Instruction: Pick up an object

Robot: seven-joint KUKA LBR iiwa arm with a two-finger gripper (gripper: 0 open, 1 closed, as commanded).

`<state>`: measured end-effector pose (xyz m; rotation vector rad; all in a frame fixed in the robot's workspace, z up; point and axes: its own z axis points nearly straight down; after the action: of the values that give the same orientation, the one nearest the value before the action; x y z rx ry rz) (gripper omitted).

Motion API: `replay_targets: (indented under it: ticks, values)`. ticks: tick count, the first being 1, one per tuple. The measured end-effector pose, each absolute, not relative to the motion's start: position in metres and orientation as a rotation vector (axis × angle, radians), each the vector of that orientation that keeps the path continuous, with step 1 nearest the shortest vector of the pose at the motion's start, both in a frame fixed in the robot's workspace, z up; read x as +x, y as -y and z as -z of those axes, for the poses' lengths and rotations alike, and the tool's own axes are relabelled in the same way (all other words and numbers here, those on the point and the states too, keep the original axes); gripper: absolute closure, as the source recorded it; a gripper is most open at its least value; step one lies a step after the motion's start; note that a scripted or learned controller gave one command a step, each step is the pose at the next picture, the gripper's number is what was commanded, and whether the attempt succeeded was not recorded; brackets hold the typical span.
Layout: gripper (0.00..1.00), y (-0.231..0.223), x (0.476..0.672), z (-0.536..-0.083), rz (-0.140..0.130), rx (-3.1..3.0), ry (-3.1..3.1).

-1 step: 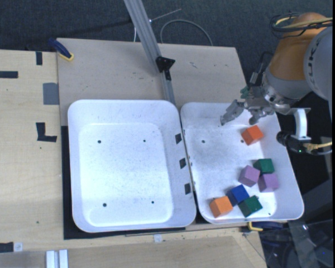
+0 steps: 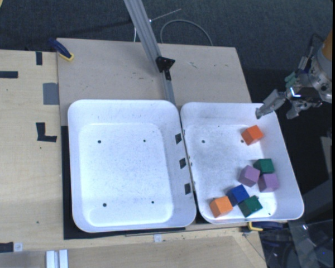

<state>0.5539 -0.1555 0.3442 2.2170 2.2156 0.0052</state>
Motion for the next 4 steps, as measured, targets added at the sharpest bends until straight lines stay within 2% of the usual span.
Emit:
replay_targets:
  ticks: [2, 3, 4]
  values:
    - [0.0, 0.155, 0.554, -0.339, 0.002, 2.22, -2.222]
    - [0.0, 0.119, 0.483, -0.225, 0.01, 2.229, -2.23]
    - [0.0, 0.152, 0.502, -0.413, -0.005, 2.215, -2.216]
